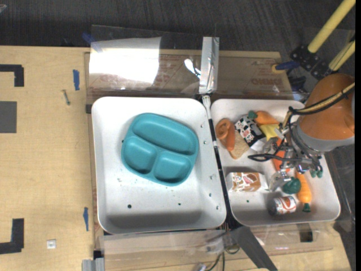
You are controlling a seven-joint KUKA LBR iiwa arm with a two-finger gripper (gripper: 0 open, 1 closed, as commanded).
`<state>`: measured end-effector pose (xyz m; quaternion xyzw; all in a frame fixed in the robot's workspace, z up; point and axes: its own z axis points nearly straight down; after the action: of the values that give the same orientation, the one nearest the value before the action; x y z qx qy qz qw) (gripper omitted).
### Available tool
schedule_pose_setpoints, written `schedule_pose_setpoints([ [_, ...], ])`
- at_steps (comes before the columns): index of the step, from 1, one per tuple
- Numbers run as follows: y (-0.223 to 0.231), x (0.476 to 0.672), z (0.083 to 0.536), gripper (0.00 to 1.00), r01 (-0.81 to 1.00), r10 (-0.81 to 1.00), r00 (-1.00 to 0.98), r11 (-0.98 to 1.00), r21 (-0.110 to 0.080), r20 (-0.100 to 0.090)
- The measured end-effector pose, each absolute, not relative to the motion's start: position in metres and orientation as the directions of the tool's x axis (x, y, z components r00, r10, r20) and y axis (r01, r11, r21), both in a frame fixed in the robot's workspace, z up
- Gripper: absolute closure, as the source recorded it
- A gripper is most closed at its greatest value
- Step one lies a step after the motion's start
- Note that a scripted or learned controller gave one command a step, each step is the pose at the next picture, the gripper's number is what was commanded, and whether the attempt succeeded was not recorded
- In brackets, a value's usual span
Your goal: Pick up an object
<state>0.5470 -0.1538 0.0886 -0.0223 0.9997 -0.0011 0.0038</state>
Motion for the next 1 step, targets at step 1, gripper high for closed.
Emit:
schedule_pose_setpoints([
  [1, -0.1724, 0.5031, 0.0914, 0.0, -0.069, -0.069, -0.997, 0.998, -0.007, -0.034],
])
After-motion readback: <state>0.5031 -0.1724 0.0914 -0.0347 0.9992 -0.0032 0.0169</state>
